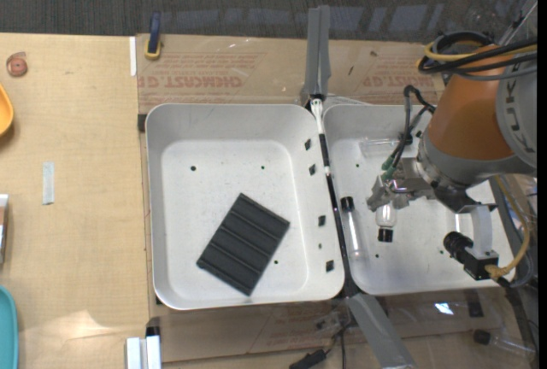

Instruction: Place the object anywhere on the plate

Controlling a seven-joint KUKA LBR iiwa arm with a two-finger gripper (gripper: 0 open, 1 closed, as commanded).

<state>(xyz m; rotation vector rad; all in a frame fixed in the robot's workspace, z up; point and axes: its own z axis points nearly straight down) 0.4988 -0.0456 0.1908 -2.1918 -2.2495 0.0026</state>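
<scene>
In the camera view, two shallow white bins sit side by side on the desk [68,188]. The left bin [171,128] contains a dark ribbed rectangular plate [244,243], lying flat and turned at a slant, toward the bin's lower middle. The right bin [367,273] has the arm [466,124] reaching in over it from the right, with the end effector [386,218] hanging above the bin's left-middle floor. A small dark object [385,233] shows just under the end effector's tip; whether it is pinched there or lying on the floor cannot be told, nor whether the end effector is released or clenched. A thin dark-topped stick [349,222] lies along the right bin's left wall, near the divider.
</scene>
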